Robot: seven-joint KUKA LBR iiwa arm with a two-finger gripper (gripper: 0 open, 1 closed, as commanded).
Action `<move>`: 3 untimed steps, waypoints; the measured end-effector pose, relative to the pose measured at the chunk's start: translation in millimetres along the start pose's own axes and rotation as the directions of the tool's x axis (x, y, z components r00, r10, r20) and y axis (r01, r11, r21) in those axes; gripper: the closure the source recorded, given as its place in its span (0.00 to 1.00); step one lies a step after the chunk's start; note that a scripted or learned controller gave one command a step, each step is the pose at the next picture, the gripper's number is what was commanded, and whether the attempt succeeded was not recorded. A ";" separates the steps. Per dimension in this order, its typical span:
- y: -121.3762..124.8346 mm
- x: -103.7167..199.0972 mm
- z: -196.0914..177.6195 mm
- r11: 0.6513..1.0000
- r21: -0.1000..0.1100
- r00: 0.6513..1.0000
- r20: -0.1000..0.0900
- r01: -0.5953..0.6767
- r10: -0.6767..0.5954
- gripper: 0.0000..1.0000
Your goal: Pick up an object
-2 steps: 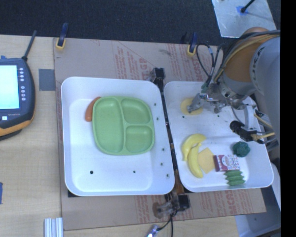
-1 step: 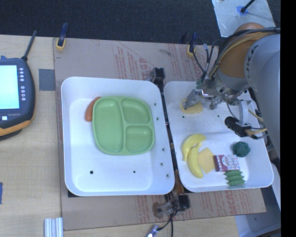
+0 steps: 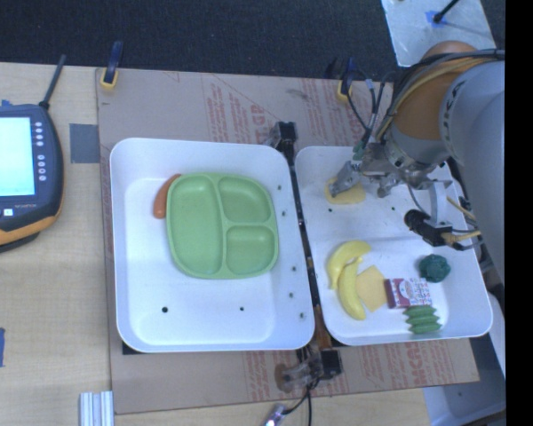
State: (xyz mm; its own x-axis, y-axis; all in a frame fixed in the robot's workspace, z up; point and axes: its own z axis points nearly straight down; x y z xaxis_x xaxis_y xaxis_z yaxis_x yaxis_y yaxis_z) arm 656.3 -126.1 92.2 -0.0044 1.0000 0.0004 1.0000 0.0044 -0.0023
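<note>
We see the gripper (image 3: 348,183) low in the right bin (image 3: 480,322), near its far left corner. It sits right on top of a pale yellow piece (image 3: 350,195), which peeks out under it. We cannot tell if it is squeezing that piece or just touching it. The piece looks flat and a bit longer from side to side, but most of it is hidden.

The grey arm (image 3: 480,114) with its orange band (image 3: 426,105) comes in from the right.

Closer to us in the same bin lie two bananas (image 3: 348,273), touching each other. They run from far to near and curve. Just beside them is a flat yellow slice (image 3: 371,287), then a small red and white packet (image 3: 410,291). A green bumpy thing (image 3: 424,319) lies below the packet. A dark green lump (image 3: 435,268) sits near the right wall.

In the left bin (image 3: 204,327) we see a green tray (image 3: 222,225) with three parts. An orange thing (image 3: 163,198) pokes out from under its left edge.
</note>
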 end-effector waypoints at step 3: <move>0.1 -29.0 -0.5 1.000 -0.002 1.000 0.001 -0.002 0.002 0.00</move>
State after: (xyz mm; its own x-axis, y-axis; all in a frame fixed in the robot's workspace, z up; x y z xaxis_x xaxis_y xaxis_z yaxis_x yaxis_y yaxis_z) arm 656.6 -155.1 92.6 -0.0021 1.0000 -0.0006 1.0000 0.0021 -0.0003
